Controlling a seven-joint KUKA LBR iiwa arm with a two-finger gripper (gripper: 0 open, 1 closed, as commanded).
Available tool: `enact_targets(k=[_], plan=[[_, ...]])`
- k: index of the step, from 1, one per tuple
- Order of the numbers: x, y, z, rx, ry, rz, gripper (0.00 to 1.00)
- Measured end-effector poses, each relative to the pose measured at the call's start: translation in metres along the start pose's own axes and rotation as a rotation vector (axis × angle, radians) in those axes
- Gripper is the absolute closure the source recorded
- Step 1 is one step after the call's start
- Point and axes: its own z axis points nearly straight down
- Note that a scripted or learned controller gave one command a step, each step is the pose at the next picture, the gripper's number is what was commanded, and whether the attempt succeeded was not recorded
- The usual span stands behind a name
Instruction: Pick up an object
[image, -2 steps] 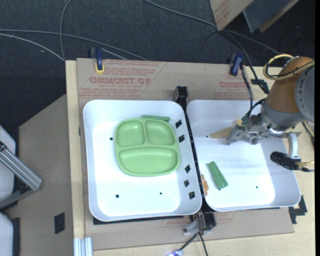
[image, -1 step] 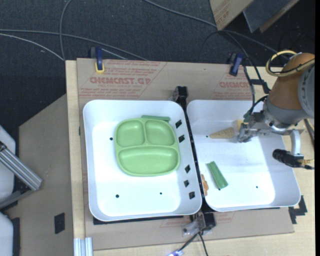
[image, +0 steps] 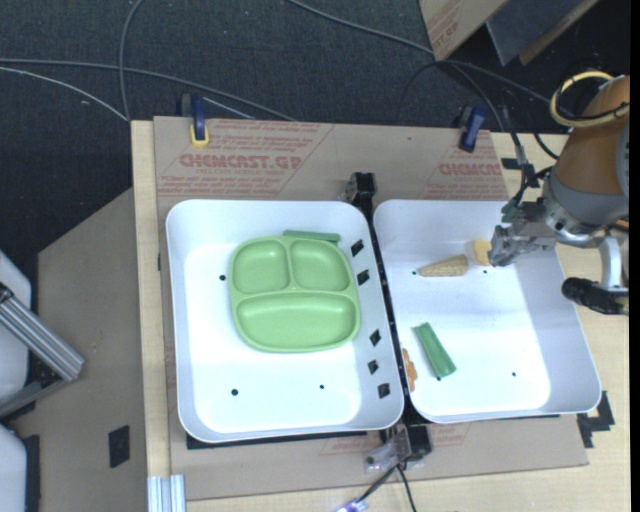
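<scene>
Camera view: 2 shallow white bins sit side by side on a bench. The right bin (image: 560, 350) is the landmark. Inside it, near its far edge, lies a tan cone-shaped piece (image: 443, 267); near its front, a green stick (image: 435, 350). The gripper (image: 497, 250) hangs over its far right part, just right of the tan piece beside a small yellow bit (image: 482, 251). To its left, the left bin (image: 200, 390) holds a green divided plate (image: 294, 295).

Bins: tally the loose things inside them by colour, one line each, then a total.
Green: 3: divided plate, flat strip behind it, block
Tan: 1: cone-shaped piece
Yellow: 1: small piece by the pincer
Total: 5
</scene>
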Motion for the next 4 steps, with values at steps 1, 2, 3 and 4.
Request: enact_targets(k=[1, 2, 3, 4], plan=[[0.002, 0.007, -0.064, -0.001, 0.0, 0.0, 1.0], [0.002, 0.008, -0.088, 0.002, 0.001, 0.0, 1.0], [0.043, -0.005, -0.092, 0.008, 0.004, -0.003, 1.0], [0.101, -0.022, -0.082, 0.01, 0.006, -0.005, 1.0]])
